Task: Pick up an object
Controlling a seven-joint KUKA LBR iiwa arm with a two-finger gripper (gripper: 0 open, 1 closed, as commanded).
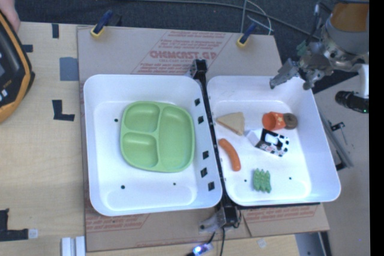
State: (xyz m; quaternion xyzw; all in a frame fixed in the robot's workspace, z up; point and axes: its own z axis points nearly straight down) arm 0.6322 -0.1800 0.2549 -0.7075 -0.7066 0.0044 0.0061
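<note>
1. Right bin (312, 186), near zone: a small green knobbly item (261, 180) lies flat, apart from the rest. It appears light and rigid; grip across its narrow width.
2. Right bin, centre: an orange sausage-shaped item (230, 154) lies at a slant near the bin divider. Its surface is probably smooth and may slip; grip at mid-length, across the body.
3. Right bin, centre right: a black-and-white item (273, 143) lies just in front of an orange cup-like item (273, 121), which touches a small brown round item (290, 121). This crowding leaves little finger room.
4. Right bin, centre left: a tan wedge (233, 123), possibly soft; grip lightly across the flat faces.
5. Left bin (96, 147): a green divided plate (158, 135), wide and shallow, unsuited to a two-finger grasp.
6. Far right: the end effector (292, 77) hovers over the right bin's far rim, fingers spread, holding nothing.
</note>
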